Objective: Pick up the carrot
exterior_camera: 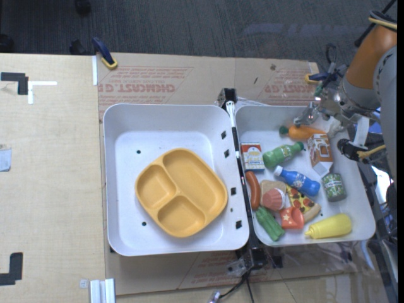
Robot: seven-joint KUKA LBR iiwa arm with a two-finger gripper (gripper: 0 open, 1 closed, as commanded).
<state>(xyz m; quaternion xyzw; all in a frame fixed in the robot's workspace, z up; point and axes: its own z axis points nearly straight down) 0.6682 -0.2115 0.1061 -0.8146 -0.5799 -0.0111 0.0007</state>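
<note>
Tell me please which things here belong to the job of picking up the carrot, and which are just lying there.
Belong to the job:
carrot, at the far side of the right bin
gripper, just above it

Just lying about:
yellow plate in the left bin
green bottle
blue bottle
mustard bottle
hot dog
pizza slice

floor: dark grey carpet (208, 17); bench: pale wood (47, 169); cardboard sheet (189, 77)

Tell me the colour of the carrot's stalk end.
Green, on an orange carrot, seen in the camera view.
</note>
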